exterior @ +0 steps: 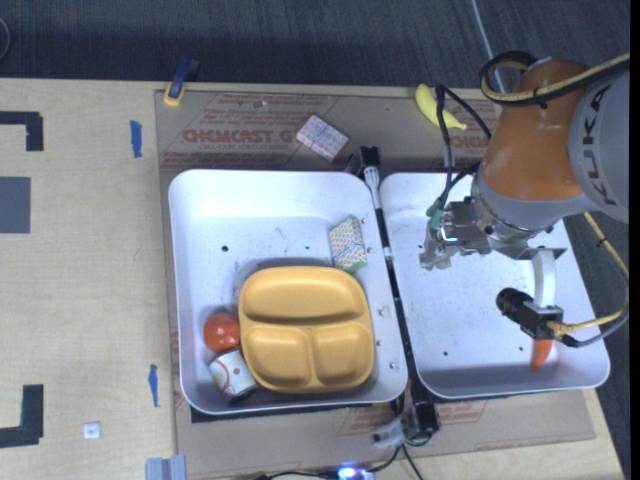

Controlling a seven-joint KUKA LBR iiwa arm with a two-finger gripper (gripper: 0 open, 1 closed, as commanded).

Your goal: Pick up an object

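Orange carrot (541,354) — near right of pincer (436,253).

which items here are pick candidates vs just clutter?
Pick candidates, in the bins:
yellow tray
red ball
patterned packet
small cup
orange piece

Clutter, outside the bins:
checkered card
blue clip
yellow object

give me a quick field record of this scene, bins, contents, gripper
left bin: yellow divided tray, red ball, small white and orange item, patterned packet
right bin: orange carrot-like piece near the front right corner
gripper: over the right bin's rear left part, nothing seen between its fingers
behind the bins: small patterned card, yellow item
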